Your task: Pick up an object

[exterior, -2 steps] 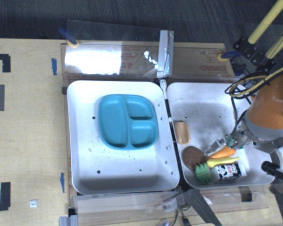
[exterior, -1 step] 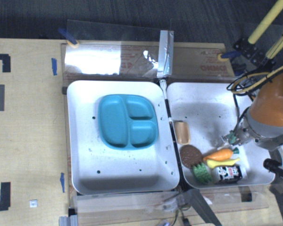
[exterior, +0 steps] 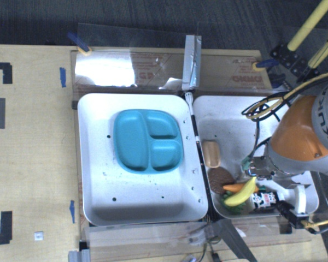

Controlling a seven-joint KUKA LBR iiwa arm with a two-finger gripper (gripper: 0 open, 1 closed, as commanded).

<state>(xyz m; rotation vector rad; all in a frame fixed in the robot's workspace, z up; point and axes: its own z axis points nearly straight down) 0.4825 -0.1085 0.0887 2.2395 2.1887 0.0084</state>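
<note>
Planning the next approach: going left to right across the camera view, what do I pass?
Left white bin → blue divided plate → tan block → brown round item → banana → the arm's orange band.

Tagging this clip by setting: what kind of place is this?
Likely a robotics lab pick-and-place cell, not a home kitchen. Two white bins sit on a taped plywood bench, a grey and orange arm reaches in, and toy food like a banana lies in the right bin.
</note>
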